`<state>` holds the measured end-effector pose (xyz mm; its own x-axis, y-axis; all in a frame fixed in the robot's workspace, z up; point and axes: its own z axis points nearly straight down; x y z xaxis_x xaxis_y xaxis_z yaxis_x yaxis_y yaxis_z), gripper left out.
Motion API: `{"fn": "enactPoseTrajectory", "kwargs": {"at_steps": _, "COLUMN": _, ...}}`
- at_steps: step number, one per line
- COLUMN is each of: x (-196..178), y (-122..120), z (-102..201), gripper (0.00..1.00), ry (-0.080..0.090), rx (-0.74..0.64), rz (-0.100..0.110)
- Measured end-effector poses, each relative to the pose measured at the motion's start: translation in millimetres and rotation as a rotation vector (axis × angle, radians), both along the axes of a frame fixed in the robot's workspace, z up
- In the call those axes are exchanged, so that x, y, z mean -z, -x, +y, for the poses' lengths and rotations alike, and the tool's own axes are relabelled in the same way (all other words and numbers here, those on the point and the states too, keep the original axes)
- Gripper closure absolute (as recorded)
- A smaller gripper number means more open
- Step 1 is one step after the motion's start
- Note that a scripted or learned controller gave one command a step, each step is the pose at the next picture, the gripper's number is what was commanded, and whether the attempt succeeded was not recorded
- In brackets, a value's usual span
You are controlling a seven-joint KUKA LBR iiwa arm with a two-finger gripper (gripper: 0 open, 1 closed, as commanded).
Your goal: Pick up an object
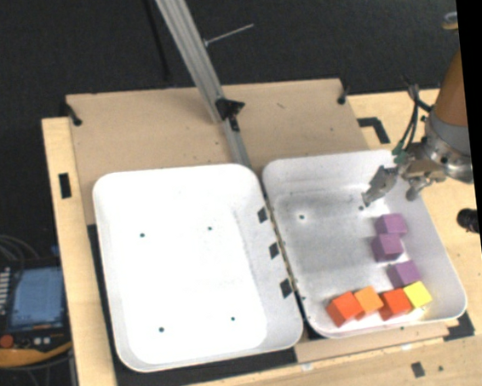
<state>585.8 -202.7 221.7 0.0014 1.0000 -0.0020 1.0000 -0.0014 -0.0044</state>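
Two white bins sit side by side on the surface, and the right bin (308, 181) holds all the blocks: three purple blocks (390, 236) in a column near its right wall, with two orange blocks (355, 304), a red one (395, 303) and a yellow one (418, 294) in a row along its near edge. The hand (392, 187) hangs above the right bin's far right part, just beyond the top purple block, its fingers spread apart with nothing between them.

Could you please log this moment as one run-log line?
gripper: open, above right bin, holding nothing | blocks: untouched in bin | pick: not done
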Motion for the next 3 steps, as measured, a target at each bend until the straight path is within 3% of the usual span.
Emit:
{"fn": "enactPoseTrajectory", "kwargs": {"at_steps": 1, "x": 62.3, "y": 2.8, "z": 3.1, "gripper": 0.0, "ry": -0.001, "rx": 0.002, "rz": 0.001}}
{"fn": "enactPoseTrajectory", "kwargs": {"at_steps": 2, "x": 90.3, "y": -5.7, "z": 6.0, "gripper": 0.0, "ry": 0.006, "rx": 0.003, "rz": -0.028}}
{"fn": "enactPoseTrajectory", "kwargs": {"at_steps": 3, "x": 82.4, "y": -6.0, "z": 7.0, "gripper": 1.0, "ry": 0.003, "rx": 0.007, "rz": -0.029}}
